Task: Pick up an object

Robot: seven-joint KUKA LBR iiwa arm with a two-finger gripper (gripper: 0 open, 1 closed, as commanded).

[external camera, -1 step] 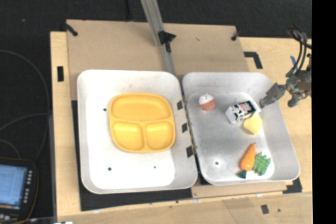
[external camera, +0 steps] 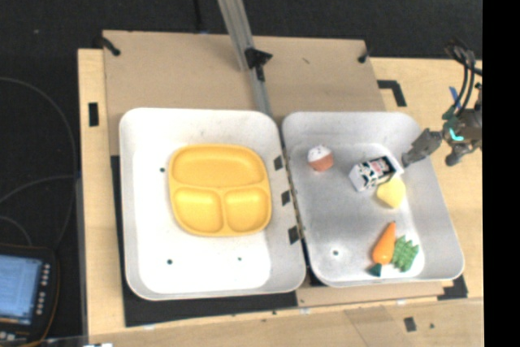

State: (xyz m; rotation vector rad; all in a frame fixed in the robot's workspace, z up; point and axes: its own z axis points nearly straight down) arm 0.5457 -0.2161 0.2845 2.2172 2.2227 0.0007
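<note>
Nearest the lens, an orange plastic carrot with green leafy top [external camera: 385, 244] lies in the right-hand shallow white bin [external camera: 431, 256], near its front edge. Behind it sit a yellow plastic lemon [external camera: 391, 193], a black-and-white printed carton [external camera: 370, 173] touching the lemon, and a small pink-topped cupcake toy [external camera: 320, 158]. The left white bin [external camera: 146, 256] holds a yellow three-compartment tray [external camera: 218, 188]. At the right bin's far rim hovers the end effector [external camera: 422, 147] (its opening cannot be told).
</note>
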